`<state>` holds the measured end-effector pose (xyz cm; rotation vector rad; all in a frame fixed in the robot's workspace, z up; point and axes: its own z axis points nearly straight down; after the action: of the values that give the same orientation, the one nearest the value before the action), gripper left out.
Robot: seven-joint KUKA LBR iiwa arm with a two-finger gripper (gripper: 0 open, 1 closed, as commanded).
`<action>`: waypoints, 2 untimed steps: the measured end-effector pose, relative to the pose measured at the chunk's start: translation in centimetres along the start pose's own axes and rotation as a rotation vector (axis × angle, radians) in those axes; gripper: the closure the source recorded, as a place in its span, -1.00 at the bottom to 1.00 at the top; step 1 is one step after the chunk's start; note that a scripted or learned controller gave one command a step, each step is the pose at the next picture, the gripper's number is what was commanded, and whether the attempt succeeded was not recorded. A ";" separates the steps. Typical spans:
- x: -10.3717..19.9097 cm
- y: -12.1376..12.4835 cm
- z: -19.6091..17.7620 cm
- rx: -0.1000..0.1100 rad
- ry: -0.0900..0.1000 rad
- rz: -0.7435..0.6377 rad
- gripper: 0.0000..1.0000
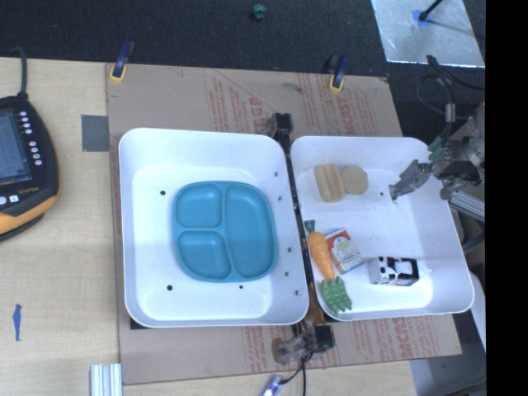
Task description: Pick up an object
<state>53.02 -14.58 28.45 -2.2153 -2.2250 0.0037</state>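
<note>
The right bin [429, 221] holds several small items. Two tan bread pieces [340, 181] lie at its back left. An orange carrot [321, 256] with a green top [335, 294] lies along the left wall, beside a small red and white carton [346, 249]. A black and white object [395, 271] rests near the front. My gripper [427, 188] hangs over the bin's back right part, open, with nothing between its fingers [406, 181]. It is well right of the bread and above the black and white object.
The left bin [148, 172] bears a blue divided plate [224, 229]. An orange-edged pendant [21, 167] lies on the bench at far left. Blue and yellow clamps [337, 73] hold the cardboard at the back.
</note>
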 end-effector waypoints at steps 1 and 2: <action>2.0 7.0 17.3 0.005 0.000 -0.001 -1.00; 4.8 10.6 19.2 0.000 -0.001 -0.002 -1.00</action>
<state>63.59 -9.73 9.20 -2.2137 -2.2275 0.0046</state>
